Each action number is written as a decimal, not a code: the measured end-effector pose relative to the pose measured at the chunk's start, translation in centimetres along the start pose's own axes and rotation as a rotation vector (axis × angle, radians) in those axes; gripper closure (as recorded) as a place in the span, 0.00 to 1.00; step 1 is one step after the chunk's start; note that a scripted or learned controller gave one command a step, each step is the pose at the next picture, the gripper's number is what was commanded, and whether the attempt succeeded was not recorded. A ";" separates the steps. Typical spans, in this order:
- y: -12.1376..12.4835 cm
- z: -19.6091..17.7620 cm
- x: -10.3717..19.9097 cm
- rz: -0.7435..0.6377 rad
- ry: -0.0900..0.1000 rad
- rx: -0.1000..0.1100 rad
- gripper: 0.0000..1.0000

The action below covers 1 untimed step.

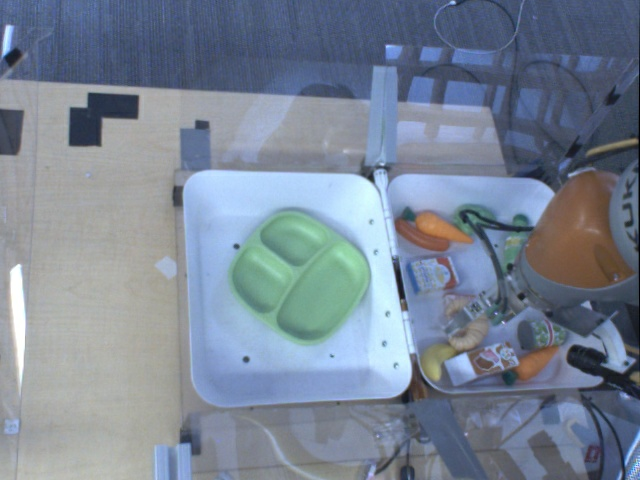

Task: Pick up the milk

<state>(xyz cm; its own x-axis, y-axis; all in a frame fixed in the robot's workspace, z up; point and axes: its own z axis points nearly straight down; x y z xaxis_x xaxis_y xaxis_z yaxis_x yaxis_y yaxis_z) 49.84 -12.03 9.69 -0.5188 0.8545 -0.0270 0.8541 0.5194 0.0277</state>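
A small white carton with red and blue print, which I take for the milk [432, 273], lies in the right bin [470, 185] near its left wall. The arm's orange band [583, 236] hangs over the bin's right side. Below it, my gripper [493, 306] is low among the toy foods in the middle of the bin, to the right of that carton and slightly nearer the front, a short gap away. Cables and the wrist hide much of the gripper. I see nothing clearly held in it.
The right bin also holds two carrots [432, 228], a green item [478, 214], a yellow fruit [433, 361], a white and red carton lying flat [483, 361] and another carrot [540, 360]. A green divided plate [300, 276] sits in the left bin [210, 298].
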 end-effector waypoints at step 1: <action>0.2 0.1 0.5 -0.053 0.002 0.003 0.00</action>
<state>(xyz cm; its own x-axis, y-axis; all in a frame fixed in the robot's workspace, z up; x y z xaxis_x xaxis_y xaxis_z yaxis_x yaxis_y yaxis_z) 49.72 -11.53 9.55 -0.5636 0.8256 -0.0261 0.8253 0.5641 0.0238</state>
